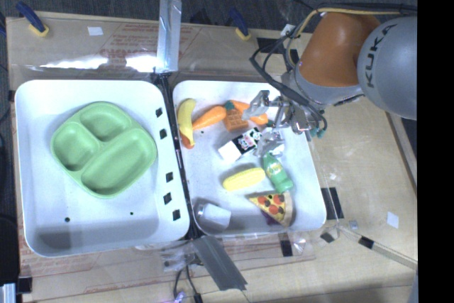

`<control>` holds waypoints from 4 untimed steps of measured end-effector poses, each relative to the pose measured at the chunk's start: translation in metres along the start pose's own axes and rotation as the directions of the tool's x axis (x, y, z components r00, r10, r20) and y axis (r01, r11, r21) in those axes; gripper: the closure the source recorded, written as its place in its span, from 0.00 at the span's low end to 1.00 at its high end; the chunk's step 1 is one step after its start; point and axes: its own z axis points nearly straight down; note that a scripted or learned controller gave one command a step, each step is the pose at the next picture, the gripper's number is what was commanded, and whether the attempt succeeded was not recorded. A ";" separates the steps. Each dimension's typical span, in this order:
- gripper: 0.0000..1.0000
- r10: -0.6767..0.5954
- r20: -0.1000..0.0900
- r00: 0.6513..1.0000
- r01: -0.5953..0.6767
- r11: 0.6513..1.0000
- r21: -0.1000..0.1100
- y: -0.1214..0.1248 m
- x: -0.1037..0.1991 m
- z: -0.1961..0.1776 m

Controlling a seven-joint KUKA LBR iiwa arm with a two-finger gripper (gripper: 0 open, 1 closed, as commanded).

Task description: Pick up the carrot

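Note:
The carrot (207, 117), orange with a small green top, lies in the upper left part of the right bin (312, 188), next to a yellow banana (186, 121). My gripper (267, 123) hangs low over the upper right part of that bin, a short way right of the carrot. It is open, one finger (261, 101) toward the back and one toward the front. Between carrot and gripper lies another orange item (240, 116), whose right end reaches in between the fingers. The carrot itself is not touched.
The right bin also holds a white and black box (237, 146), a green bottle (275, 174), a yellow oblong piece (243, 179), a pizza slice (272, 205) and a grey cup (212, 213). The left bin (28, 152) holds a green divided plate (104, 147).

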 end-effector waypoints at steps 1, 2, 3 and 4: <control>0.00 0.046 0.018 0.999 -0.046 0.999 0.004 -0.022 -0.045 0.046; 0.00 0.039 0.029 0.999 -0.039 0.999 0.009 0.020 0.011 0.050; 0.00 0.219 0.017 0.976 -0.219 0.976 -0.002 -0.018 -0.026 0.052; 0.00 0.391 0.024 0.920 -0.391 0.920 -0.001 0.030 -0.054 0.052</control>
